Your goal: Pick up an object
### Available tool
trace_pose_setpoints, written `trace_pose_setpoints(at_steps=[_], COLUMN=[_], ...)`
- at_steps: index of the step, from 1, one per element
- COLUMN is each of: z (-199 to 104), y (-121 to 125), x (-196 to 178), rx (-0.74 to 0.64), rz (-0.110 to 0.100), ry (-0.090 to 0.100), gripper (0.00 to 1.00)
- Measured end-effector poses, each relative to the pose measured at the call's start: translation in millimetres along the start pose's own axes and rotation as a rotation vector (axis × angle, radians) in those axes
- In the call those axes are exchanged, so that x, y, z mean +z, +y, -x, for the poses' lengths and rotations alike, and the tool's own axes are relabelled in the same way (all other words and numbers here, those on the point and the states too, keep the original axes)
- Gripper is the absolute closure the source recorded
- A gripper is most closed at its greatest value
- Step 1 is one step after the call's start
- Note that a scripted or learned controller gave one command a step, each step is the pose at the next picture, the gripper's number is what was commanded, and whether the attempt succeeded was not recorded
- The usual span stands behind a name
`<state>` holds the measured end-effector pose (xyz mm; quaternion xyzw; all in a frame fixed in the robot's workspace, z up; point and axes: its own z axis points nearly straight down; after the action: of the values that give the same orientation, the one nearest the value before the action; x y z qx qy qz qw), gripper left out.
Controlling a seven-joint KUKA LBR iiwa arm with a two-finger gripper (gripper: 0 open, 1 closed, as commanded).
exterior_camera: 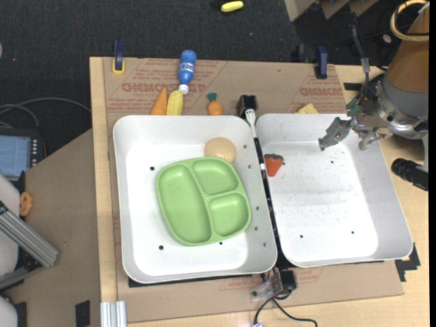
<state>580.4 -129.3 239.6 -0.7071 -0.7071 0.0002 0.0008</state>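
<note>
The gripper (349, 133) hangs open and empty over the right white bin's (340, 251) far edge, well right of the small red strawberry-like toy (274, 164), likely its target.

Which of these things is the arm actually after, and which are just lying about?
Job:
hand
strawberry
tan ball
green tray

Lying about:
bottle
corn
small carrot
yellow piece on the floor

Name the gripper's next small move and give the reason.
Probably shift the gripper left toward the small red strawberry-like toy by the right white bin's left wall; the gripper hangs over that bin's upper right, apart from the toy.
</note>
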Motion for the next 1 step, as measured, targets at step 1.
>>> trace_pose_setpoints(at_steps=[1], z=[-30.8], y=[-18.5], x=[150.4], rx=[-0.001], rz=[-0.012], ry=[0.003], gripper=[0.00])
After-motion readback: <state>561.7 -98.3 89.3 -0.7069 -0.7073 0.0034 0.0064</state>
